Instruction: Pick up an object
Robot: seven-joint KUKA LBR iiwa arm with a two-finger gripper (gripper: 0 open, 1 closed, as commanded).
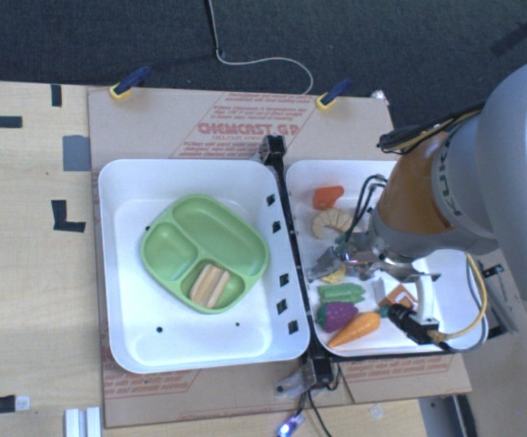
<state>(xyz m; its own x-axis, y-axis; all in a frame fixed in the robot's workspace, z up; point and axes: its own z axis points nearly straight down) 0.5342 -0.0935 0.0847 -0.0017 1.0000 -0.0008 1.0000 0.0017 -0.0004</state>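
My gripper point(335, 260) is low in the right bin point(372, 169), near its left wall, with the grey arm and orange band point(409, 194) reaching in from the right. Just above it lie a tan pastry-like toy point(329, 222) and a red-orange piece point(329, 195). Just below it lie a green vegetable point(340, 291), a purple one point(338, 315) and an orange carrot point(355, 328). A small orange piece point(397, 295) lies right of the green one. The arm hides the bin's right half.
The left bin point(126, 244) holds a green divided plate point(204, 248) with a tan ridged item point(210, 284) in one compartment. A black divider point(286, 235) joins the two bins. Cardboard point(236, 126) lies under both, and a yellow cable point(474, 312) loops by the arm.
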